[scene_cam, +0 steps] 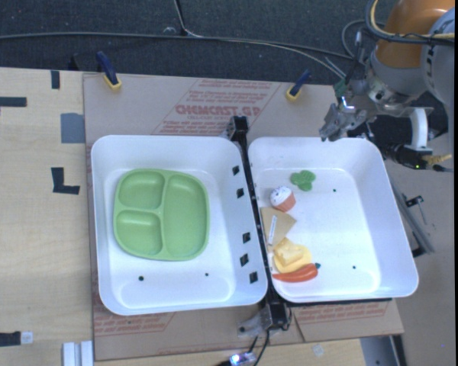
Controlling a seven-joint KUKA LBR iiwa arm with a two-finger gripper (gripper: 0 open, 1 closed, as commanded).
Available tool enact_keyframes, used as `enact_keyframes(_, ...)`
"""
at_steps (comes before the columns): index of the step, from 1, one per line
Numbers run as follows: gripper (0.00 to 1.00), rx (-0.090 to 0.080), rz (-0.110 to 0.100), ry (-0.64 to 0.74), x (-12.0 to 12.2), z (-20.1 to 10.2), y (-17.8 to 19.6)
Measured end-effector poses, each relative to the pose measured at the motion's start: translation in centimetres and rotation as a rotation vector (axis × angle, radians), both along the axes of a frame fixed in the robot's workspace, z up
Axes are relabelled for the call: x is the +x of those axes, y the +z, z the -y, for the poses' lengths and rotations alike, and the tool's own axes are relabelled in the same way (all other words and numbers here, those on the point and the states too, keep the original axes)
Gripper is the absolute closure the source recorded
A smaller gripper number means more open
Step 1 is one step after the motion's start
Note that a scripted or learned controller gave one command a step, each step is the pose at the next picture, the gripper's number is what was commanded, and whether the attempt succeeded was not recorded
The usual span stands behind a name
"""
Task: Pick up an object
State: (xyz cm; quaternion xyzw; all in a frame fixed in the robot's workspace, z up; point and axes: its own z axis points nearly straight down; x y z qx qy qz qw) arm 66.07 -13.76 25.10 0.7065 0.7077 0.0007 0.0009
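The right bin [366,204] holds several small toy foods near its left wall: a green leafy piece [303,179], a round white and orange piece [282,197], a tan flat wedge [277,224], a yellow piece [291,255] and a red chili [296,274]. My gripper [334,126] hangs above the back rim of the right bin, to the upper right of the green piece and apart from every object. Nothing shows between its fingers.
The left bin [107,273] holds a green divided plate [162,213]. A black divider [246,204] runs between the bins. Two yellow-and-blue clamps [108,72] [296,88] pin the cardboard at the back. Cables cross the dark floor behind.
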Motion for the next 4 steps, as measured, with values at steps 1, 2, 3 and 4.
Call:
enact_keyframes(1, 1.00, 0.001, -0.004, 0.003, -0.4, -5.5, 0.6)
enact_keyframes(2, 1.00, 0.000, -0.004, 0.003, -1.1, -11.8, 0.0)
enact_keyframes(3, 1.00, 0.001, -0.004, 0.003, -1.3, -16.4, 0.0)
enact_keyframes(4, 1.00, 0.001, -0.005, 0.003, -2.6, -21.3, 0.1)
